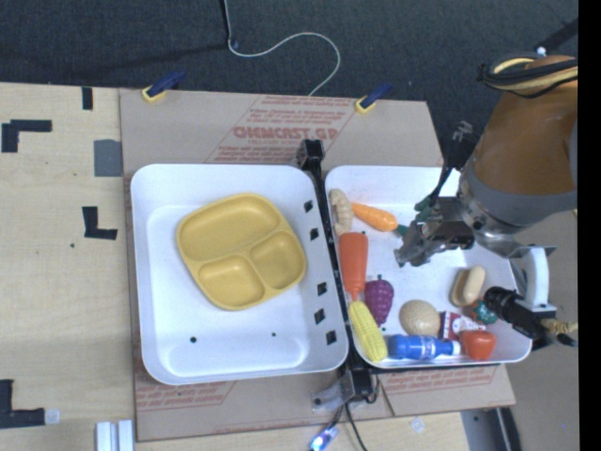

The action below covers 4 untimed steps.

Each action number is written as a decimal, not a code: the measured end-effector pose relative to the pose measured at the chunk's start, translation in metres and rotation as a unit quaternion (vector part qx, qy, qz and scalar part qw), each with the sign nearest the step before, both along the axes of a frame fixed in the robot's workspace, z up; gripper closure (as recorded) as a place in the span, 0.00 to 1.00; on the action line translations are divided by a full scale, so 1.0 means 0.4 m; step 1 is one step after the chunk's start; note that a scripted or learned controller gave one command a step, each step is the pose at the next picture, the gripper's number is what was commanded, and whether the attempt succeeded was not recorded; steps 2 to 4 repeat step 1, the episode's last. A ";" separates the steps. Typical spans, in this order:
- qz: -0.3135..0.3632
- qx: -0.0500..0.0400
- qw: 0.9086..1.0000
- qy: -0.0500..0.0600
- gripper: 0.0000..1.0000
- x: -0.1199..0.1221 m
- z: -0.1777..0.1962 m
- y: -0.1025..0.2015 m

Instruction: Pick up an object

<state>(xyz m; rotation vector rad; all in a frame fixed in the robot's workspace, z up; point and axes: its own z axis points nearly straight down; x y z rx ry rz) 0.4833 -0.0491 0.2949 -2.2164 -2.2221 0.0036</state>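
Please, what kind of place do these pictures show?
Probably a robotics lab set up for grasping trials. A robot arm reaches over two white bins, toy food such as a plastic carrot fills one bin, and cardboard under them is clamped to the bench.

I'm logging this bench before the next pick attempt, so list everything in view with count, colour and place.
bins: 2, white, side by side on the bench
divided plate: 1, yellow, in the left bin
large carrot: 1, orange, right bin beside the divider
small carrot: 1, orange, right bin, far side
corn: 1, yellow, right bin, near corner
grapes: 1 bunch, purple, right of the corn
potato: 1, tan, right bin, near side
bottle: 1, blue, along the near wall
tomato: 1, red, near right corner
cardboard sheet: 1, brown, under the bins
cable: 1, white, beyond the bench
end effector: 1, dark, above the right bin
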 end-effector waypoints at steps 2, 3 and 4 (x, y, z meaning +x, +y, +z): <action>0.003 0.001 1.000 -0.004 1.00 0.002 0.129 0.162; 0.003 0.001 1.000 -0.004 1.00 0.002 0.129 0.162; 0.003 0.001 1.000 -0.004 1.00 0.002 0.129 0.162</action>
